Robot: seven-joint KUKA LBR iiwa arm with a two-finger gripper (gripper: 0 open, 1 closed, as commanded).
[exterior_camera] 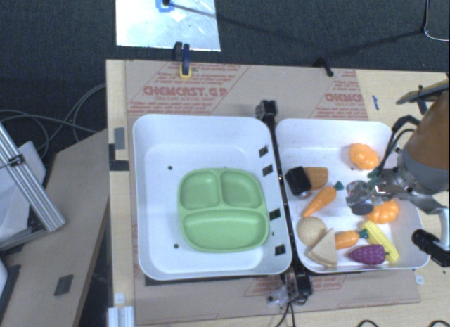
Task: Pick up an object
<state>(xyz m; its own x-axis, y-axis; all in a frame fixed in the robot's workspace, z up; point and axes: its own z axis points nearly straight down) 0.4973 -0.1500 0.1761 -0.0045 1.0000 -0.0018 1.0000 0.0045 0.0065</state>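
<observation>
The right bin (pixel 330 130) holds toy foods: an orange fruit (pixel 363 155), a brown and black piece (pixel 306 178), a carrot (pixel 320 200), a beige round piece (pixel 310 230), a bread slice (pixel 325 252), a small carrot (pixel 346 238), corn (pixel 380 240), purple grapes (pixel 368 254) and another orange fruit (pixel 384 212). My gripper (pixel 360 197) hangs low over the bin's right middle, just left of that second orange fruit. The arm comes in from the right edge.
The left bin (pixel 158 143) holds a green divided plate (pixel 223 209). A black clamp (pixel 267 110) sits where the two bins meet at the back. Cardboard (pixel 232 83) lies under both bins. A blue and yellow clip (pixel 184 60) stands behind.
</observation>
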